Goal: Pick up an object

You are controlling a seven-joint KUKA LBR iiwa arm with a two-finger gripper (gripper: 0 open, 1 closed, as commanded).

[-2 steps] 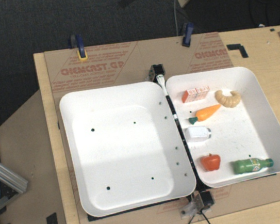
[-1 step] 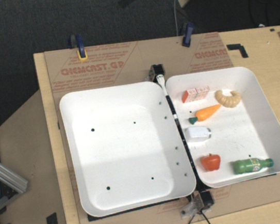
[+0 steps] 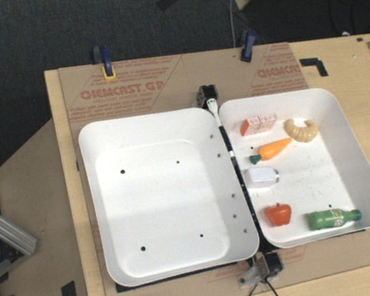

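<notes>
The right bin [image 3: 358,152] holds several small objects. A small red and white carton [image 3: 258,124] lies near its back left. To the carton's right rests a tan croissant [image 3: 302,130]. Below them an orange carrot [image 3: 273,150] points right, its green end toward the divider. A white block [image 3: 262,177] sits beside the bin's left wall. Toward the front are a red tomato-like piece [image 3: 278,215] and a green bottle [image 3: 332,218] lying on its side.
The left bin [image 3: 102,149] stands beside the right one, both on a brown cardboard sheet [image 3: 161,78]. Two blue clamps [image 3: 104,58] [image 3: 247,43] hold the board's far edge. A metal rail [image 3: 4,229] slants at the left.
</notes>
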